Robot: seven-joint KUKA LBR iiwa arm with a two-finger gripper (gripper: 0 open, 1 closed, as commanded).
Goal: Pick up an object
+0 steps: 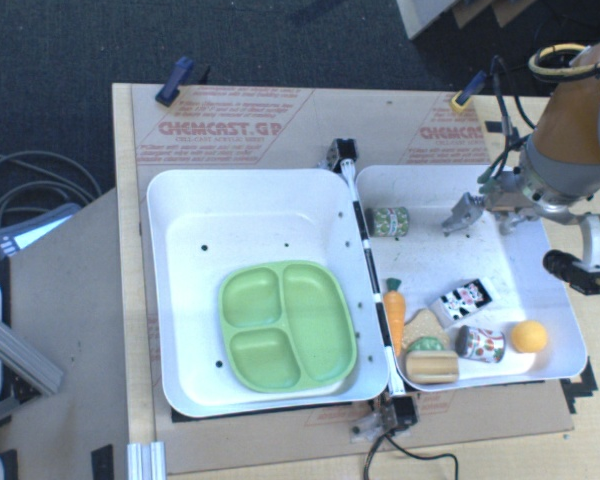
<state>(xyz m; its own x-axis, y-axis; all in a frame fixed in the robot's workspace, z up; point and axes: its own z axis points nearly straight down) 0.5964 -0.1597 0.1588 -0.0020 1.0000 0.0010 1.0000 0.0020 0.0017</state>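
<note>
Objects [450, 333] lie in the right bin's [550, 288] near half; gripper [467, 213] hovers farther back, apparently open, holding nothing. On the board [220, 128] we read "CHEMCAST GP".

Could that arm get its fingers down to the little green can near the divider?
Probably yes. The gripper hovers over the same right bin, and the green can lies by itself beside it, with bare floor around it. The carrot and the other items sit further toward the front.
</note>
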